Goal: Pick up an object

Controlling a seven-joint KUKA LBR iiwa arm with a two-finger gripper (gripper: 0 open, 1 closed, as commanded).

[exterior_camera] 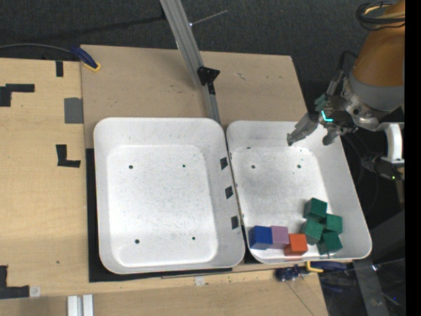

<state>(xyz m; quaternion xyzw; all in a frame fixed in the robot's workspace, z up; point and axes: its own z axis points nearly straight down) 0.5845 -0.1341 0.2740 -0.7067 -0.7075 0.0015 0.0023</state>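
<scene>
**Blocks heaped in the right bin's near corner, gripper parted over its far edge**

While the blocks lie bunched in the near corner of the right bin (pixel 342 176), the gripper (pixel 314 131) hangs over that bin's far rim, well apart from them. Four green blocks (pixel 322 224) sit piled together against the right wall, touching one another. Just to their left an orange block (pixel 297 243) rests beside a lilac block (pixel 279 235), and a blue block (pixel 262 236) sits next to that, the three forming a row along the near wall.

Two fingers of the gripper stand spread apart, one (pixel 299 130) slanting down to the left over the bin's far rim, the other (pixel 329 134) hanging near the right wall. Nothing is between them. A small teal light glows at the gripper's base. Above it rises the arm (pixel 380 64), with its orange band and grey wrist.

No writing or labels can be read anywhere.

Beside the right bin lies the left bin (pixel 105 176), its floor speckled with dark dots. Both rest on a wooden bench (pixel 39 176) marked with black tape pieces. A grey metal bar (pixel 185 35) slants down from the top toward the gap between the bins.
</scene>
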